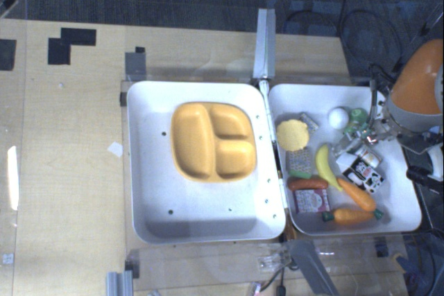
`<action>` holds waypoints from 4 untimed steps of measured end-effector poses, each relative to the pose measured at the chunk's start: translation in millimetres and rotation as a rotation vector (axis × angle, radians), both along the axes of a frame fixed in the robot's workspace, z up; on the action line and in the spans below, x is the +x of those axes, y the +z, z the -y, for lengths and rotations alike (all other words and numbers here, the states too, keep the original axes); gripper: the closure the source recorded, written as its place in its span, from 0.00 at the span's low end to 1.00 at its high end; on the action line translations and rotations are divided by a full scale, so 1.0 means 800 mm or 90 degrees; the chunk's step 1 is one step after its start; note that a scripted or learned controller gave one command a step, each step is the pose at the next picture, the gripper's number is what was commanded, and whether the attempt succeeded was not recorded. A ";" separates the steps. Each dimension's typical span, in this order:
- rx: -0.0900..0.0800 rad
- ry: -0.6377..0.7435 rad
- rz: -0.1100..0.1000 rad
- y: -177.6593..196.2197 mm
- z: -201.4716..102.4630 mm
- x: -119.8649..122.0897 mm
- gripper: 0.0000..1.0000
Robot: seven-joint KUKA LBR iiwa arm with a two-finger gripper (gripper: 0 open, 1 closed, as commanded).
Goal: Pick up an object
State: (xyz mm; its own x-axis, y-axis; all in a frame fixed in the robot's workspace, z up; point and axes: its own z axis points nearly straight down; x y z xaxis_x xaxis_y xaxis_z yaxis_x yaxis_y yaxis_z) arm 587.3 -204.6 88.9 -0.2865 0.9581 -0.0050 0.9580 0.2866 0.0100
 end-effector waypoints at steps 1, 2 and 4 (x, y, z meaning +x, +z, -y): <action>0.000 -0.092 0.003 0.002 -0.061 -0.090 0.00; 0.001 -0.090 0.008 0.016 -0.063 -0.086 1.00; -0.009 0.005 -0.001 0.006 -0.128 -0.041 0.00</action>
